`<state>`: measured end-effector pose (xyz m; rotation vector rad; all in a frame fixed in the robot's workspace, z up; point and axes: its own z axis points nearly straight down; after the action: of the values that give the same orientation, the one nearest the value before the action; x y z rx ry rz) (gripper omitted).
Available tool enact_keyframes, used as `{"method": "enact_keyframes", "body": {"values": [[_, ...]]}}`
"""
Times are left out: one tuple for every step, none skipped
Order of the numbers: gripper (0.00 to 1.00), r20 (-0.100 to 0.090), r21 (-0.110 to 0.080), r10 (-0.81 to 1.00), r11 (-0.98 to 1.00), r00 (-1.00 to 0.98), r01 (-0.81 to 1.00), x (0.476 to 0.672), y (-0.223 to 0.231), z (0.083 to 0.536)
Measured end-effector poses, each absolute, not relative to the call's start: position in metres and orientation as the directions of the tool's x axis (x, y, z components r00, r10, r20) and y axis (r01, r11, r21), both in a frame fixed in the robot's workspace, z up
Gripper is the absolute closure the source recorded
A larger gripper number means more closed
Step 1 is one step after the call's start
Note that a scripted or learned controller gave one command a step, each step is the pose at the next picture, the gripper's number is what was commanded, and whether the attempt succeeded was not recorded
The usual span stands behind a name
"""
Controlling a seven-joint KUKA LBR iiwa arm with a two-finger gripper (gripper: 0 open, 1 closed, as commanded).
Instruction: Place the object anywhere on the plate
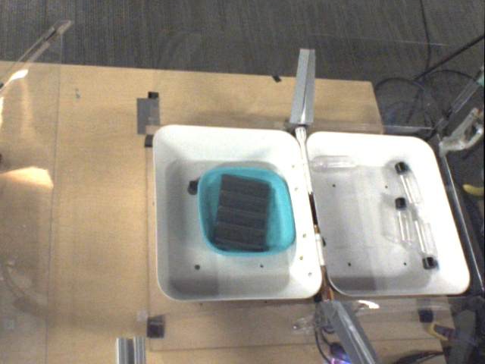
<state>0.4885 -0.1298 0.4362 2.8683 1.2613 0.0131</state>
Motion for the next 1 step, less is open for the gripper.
{"method": "enact_keyframes", "body": {"values": [[0.00,0.003,0.011,0.679,-0.734,0.734,0.679,0.4888,-0.1897,0.4362]]}}
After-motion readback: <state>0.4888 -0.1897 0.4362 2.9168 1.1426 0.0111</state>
